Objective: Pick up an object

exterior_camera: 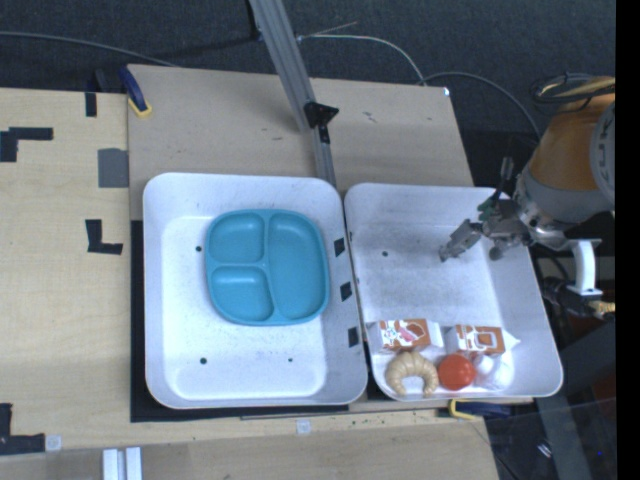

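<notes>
My gripper [472, 250] hangs over the upper right part of the right bin [420, 218], open, with nothing between its fingers. The objects lie along that bin's near edge, well below the gripper: a tan croissant [412, 372], a red tomato-like ball [456, 371], and two white-and-orange packets [404, 334] [481, 340]. A pale item sits beside the ball, partly hidden.
The left bin [170, 368] holds a blue divided plate [267, 266]. A grey metal bar [290, 58] slants down from the top to the gap between the bins. The arm's orange band [570, 158] is at the right edge.
</notes>
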Available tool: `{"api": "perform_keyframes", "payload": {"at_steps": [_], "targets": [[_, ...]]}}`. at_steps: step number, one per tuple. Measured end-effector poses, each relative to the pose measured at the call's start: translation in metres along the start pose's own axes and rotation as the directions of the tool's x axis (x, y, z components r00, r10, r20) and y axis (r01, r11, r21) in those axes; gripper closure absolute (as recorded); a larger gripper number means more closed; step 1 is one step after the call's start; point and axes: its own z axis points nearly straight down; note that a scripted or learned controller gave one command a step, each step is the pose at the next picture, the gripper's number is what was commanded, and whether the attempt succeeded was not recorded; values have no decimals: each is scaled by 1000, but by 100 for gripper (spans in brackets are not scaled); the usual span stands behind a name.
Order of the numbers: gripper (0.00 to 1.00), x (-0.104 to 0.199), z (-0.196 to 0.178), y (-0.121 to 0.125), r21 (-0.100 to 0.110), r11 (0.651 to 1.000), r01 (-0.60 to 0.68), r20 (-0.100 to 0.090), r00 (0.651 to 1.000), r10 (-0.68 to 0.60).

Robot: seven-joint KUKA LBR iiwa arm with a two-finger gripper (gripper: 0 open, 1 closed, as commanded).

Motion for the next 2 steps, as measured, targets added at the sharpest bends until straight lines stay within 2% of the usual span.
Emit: {"api": "perform_keyframes", "payload": {"at_steps": [1,2], "targets": [[0,-1,61,-9,0,1000,-1,0,1000,1],[0,-1,70,-9,-6,1000,0,2,1000,0]]}}
